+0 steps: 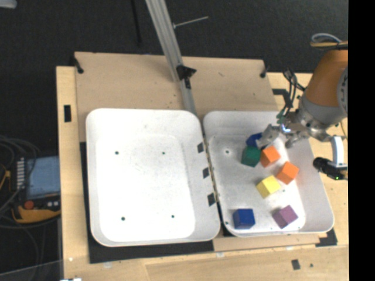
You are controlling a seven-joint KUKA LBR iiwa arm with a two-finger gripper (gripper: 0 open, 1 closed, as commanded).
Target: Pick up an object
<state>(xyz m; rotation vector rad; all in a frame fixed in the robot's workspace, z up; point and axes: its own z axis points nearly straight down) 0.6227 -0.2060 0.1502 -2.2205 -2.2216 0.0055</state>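
A: Where are the fingers?

B: The gripper [280, 132] sits low over the far part of the right bin [310, 206], at the end of the grey arm [325, 92] with its orange band. Whether the fingers are released or clenched, I cannot tell; they are too small and blurred against the white.

A: Anything between them?

B: Nothing I can make out. A small blue block [254, 139] lies just beside the tip, half hidden behind a green block [251, 156].

A: How many blocks altogether?

B: Seven, all in the right bin. Two blue: the small one by the tip and a larger blue cube [244, 218] near the front edge. Two orange: one orange block [270, 155] touching or just beside the green one, and a second orange block [287, 172] a little nearer the front. One green, one yellow block [269, 186] just beside the second orange, and one purple block [285, 215] at the front right.

A: Any writing?

B: None readable. The blocks are plain, solid-coloured cubes.

A: And around them?

B: There are two white bins; the left bin [105, 127] shows four dark dots on its floor. Both rest on a tan counter [64, 157]. A grey metal pole [167, 37] slants up from between the bins.
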